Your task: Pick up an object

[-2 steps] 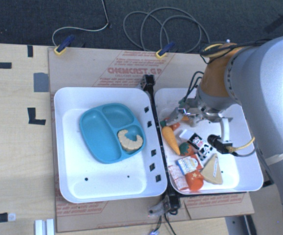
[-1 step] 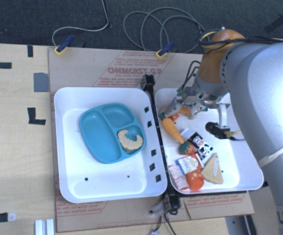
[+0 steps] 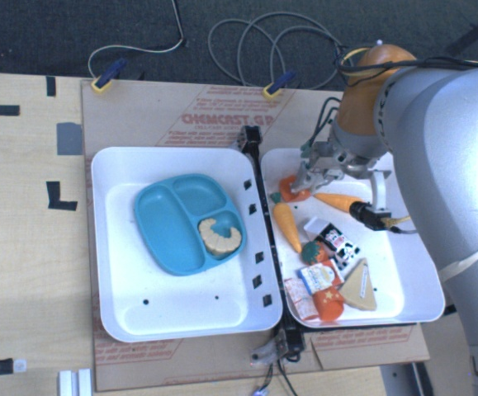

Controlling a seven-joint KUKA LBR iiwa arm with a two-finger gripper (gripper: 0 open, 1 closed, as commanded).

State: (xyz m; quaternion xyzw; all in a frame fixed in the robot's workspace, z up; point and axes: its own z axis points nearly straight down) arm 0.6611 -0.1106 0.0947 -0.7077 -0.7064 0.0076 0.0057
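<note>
A: While the arm hangs over the right bin (image 3: 416, 299), look where the gripper (image 3: 309, 180) is: down at the bin's far left corner, right over a small red-orange piece (image 3: 291, 190).

B: Is it clamped on that piece?

A: Can't tell. The wrist hardware covers the tips, so I can't say how they stand, and nothing shows plainly between them. It may be touching the piece; the view is too cluttered there to be sure.

B: So which way does the nearest target lie?

A: Practically straight beneath, a shade toward the divider between the bins. Two other candidates sit close: a long orange carrot (image 3: 286, 225) lies just toward the camera from the gripper, its long axis running from the divider down toward the bin's middle, and a second carrot (image 3: 338, 200) lies just to the right, pointing across the bin.

B: And the left bin (image 3: 111, 246)?

A: Well apart. A blue divided plate (image 3: 172, 221) with a biscuit-like piece (image 3: 220, 236) sits there. My read is that the nearest pick is the red-orange piece.
</note>
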